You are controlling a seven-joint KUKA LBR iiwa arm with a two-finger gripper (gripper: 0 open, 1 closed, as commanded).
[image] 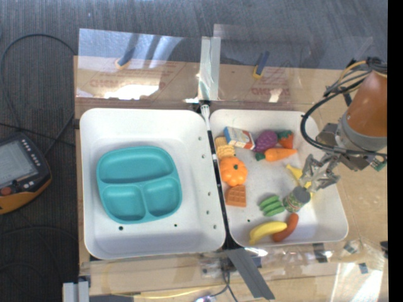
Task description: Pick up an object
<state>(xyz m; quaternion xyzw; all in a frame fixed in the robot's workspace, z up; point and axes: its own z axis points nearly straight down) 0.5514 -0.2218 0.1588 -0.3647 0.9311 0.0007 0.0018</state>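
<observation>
While the gripper [315, 180] hangs at the right of the frame, just beside the small can [296, 201] in the right bin [330, 222], you cannot tell whether it is clenched or released. The can may roll aside, nudging its close neighbours: 1 green pod [272, 204], 1 sausage [289, 226], 1 banana [267, 231].

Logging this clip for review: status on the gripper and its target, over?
Gripper low over right bin, far right side. Grey-green can right beside it, grip unconfirmed. Yellow piece and green pods crowd close.
</observation>
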